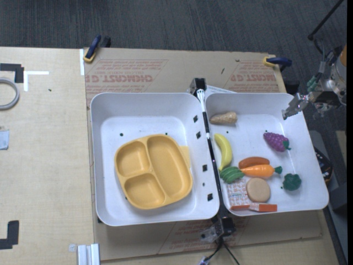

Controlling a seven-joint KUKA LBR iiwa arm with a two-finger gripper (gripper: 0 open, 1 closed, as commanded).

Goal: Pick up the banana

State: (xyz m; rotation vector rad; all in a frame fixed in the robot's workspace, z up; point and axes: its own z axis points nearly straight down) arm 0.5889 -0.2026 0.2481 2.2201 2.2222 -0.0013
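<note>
The yellow banana (223, 149) lies in the right bin (300, 139), close to its left wall, curved and pointing toward the back. My gripper (293, 107) hangs over the bin's far right corner, well to the right of the banana and apart from it. Nothing shows in the gripper.
Around the banana lie a beige potato (223, 117), purple grapes (276, 141), a carrot (257, 170), a red sausage (253, 162), a green vegetable (231, 174), broccoli (292, 181) and a tan disc (258, 190). The left bin (105, 148) holds a yellow divided plate (153, 171).
</note>
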